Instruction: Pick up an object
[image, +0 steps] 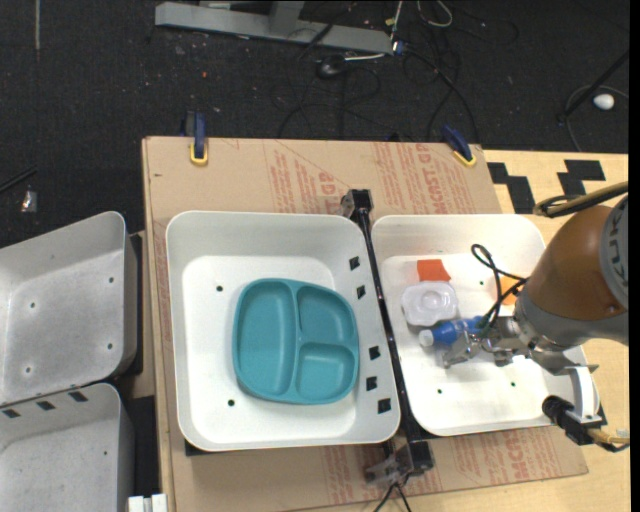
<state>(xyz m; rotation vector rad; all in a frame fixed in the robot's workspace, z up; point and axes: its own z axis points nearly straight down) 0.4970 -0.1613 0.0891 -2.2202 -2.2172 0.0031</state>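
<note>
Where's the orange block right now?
The orange block lies in the right bin, toward its far side, just behind the clear plastic container and left of the gripper.

Faint red mirrored print on the cardboard sheet (300, 170), too blurred to read, perhaps a brand.

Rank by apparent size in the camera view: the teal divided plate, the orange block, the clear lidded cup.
1. teal divided plate, by far the largest
2. clear lidded cup
3. orange block, somewhat smaller than the cup
</note>
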